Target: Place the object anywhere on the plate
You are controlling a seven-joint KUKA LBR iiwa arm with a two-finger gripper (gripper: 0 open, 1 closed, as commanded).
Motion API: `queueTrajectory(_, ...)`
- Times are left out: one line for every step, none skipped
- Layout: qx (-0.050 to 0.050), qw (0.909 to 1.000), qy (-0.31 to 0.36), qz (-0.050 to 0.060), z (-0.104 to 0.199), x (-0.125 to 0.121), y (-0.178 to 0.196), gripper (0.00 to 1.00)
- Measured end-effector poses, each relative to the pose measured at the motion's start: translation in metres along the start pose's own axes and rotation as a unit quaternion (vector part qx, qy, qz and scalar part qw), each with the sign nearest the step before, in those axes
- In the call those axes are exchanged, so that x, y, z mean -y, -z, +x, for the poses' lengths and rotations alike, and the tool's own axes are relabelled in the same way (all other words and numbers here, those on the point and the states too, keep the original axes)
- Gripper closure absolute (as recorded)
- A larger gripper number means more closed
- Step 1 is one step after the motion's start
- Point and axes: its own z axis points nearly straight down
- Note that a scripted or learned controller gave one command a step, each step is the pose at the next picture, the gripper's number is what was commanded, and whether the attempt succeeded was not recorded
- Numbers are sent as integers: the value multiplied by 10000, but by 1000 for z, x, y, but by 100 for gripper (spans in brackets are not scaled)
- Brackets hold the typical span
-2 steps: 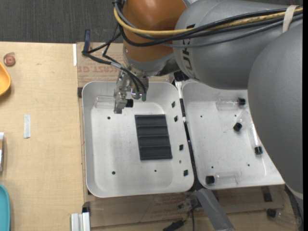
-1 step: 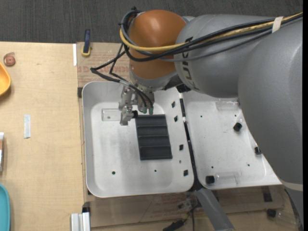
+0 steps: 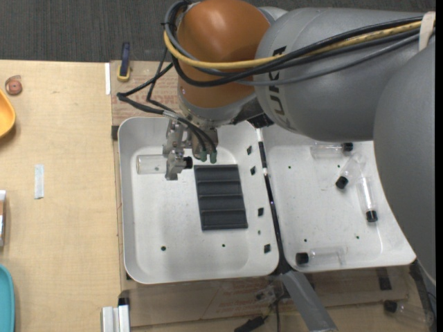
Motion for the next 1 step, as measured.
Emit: queueTrajectory(-14,9991,435,5,42,17,-11,100)
